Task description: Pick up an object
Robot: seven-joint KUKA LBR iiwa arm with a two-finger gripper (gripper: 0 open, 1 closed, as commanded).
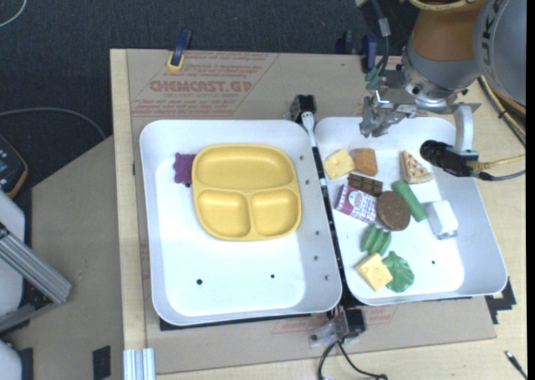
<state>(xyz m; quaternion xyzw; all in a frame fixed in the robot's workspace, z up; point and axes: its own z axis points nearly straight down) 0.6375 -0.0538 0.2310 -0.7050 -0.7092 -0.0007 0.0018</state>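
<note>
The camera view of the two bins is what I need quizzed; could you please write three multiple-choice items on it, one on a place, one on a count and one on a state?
1. Where does the yellow divided tray lie?
A. In the left bin
B. In the right bin
C. On the cardboard outside both bins

2. How many compartments does the tray have?
A. Two
B. Three
C. Five

3. How does the gripper stand?
A. Clamped on the tray
B. Above the far edge of the right bin, holding nothing visible
C. Lifting the brown round piece

Answers:
1 A: the tray rests in the left bin, beside a purple item.
2 B: one long section above two smaller ones.
3 B: it hangs over the bin's far rim, apart from the toy food; the brown round piece lies on the bin floor.
</note>
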